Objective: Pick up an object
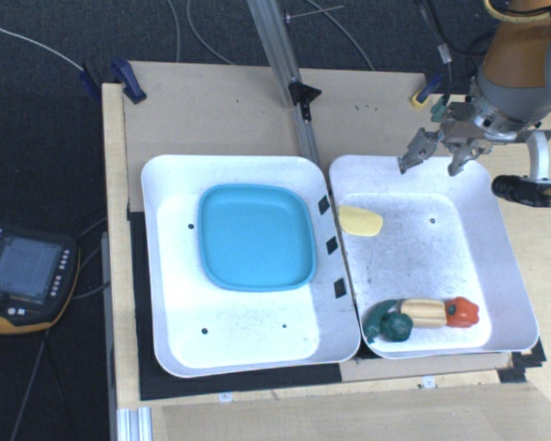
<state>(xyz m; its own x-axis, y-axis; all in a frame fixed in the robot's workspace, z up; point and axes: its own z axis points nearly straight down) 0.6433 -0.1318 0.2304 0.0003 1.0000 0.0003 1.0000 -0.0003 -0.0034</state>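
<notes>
Yellow piece (360, 220) against right bin's (505, 274) left wall, flat and likely to slip; claw (436, 157) spread, gripping nothing, above far rim.

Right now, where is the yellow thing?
The yellow thing lies in the right bin, by its left wall near the far end, beside the blue plate's bin.

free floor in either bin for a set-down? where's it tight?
Right bin: its middle is bare, bordered by the yellow piece at the left wall and the green, tan and red toys along the near wall. The gripper, fingers spread, hangs over its far rim. Left bin: the blue plate fills the centre; only the near strip and the left margin are bare.
</notes>
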